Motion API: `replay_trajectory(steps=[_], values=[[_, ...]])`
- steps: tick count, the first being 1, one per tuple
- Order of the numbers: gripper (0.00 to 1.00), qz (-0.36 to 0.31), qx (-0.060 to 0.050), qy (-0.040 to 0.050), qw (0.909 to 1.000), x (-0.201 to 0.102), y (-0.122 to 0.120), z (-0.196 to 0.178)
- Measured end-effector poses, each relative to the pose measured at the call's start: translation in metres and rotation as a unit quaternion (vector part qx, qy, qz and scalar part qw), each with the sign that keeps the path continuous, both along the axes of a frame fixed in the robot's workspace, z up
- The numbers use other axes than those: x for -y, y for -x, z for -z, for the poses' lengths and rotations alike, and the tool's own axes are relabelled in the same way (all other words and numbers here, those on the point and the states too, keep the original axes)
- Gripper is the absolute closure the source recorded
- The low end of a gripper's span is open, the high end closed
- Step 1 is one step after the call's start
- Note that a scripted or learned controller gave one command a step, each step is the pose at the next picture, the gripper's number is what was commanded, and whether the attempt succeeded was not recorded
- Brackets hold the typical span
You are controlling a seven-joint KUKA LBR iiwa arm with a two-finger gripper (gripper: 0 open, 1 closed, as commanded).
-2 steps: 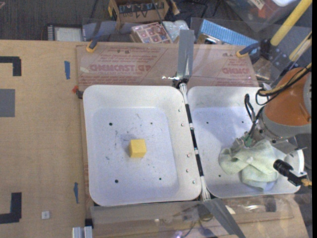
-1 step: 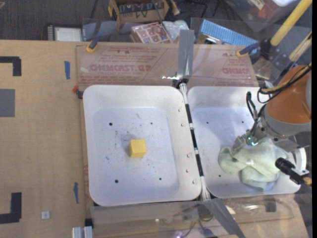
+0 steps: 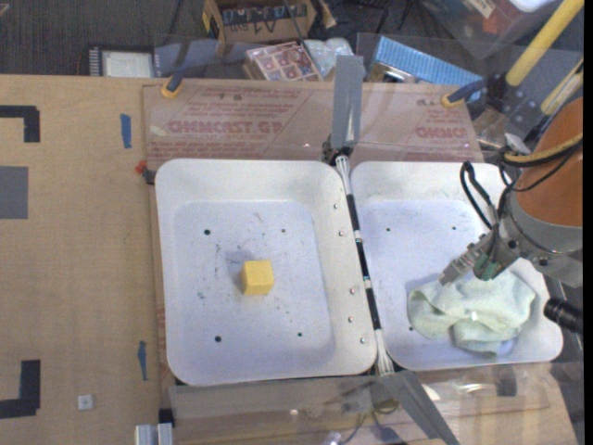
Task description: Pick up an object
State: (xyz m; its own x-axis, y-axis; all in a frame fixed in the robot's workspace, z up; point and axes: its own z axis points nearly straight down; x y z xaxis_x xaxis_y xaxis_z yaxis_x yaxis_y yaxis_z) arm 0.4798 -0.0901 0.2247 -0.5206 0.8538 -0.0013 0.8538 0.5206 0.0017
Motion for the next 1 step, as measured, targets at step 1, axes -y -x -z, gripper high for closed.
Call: replay_trajectory(steps=[1], values=[[1.00,-0.105,-0.001,-0.0004,0.9945,-0.0281,0.0006,0.0398]])
